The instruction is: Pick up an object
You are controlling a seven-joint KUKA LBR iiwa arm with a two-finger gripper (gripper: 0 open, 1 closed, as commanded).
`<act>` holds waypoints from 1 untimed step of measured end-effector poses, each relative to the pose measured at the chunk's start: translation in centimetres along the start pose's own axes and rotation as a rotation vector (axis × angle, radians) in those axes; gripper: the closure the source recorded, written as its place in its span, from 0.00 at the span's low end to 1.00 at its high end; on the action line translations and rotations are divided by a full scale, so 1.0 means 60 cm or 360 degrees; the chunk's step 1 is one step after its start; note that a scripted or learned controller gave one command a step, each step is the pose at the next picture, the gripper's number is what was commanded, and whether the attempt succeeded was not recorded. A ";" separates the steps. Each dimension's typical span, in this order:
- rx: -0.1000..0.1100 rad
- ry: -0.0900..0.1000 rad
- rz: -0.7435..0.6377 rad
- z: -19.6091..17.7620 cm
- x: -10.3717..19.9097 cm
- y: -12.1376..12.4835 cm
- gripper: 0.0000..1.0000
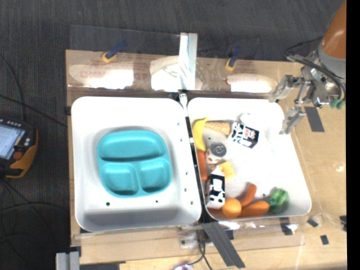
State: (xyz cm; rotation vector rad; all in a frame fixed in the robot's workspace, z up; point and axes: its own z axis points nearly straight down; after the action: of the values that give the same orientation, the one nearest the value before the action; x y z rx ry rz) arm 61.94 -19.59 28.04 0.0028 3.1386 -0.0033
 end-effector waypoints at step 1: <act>-0.0002 0.0003 -0.0230 0.171 0.097 -0.013 0.00</act>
State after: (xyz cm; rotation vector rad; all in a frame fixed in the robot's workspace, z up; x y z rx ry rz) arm 56.12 -20.40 17.74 -0.2244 3.1327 -0.0022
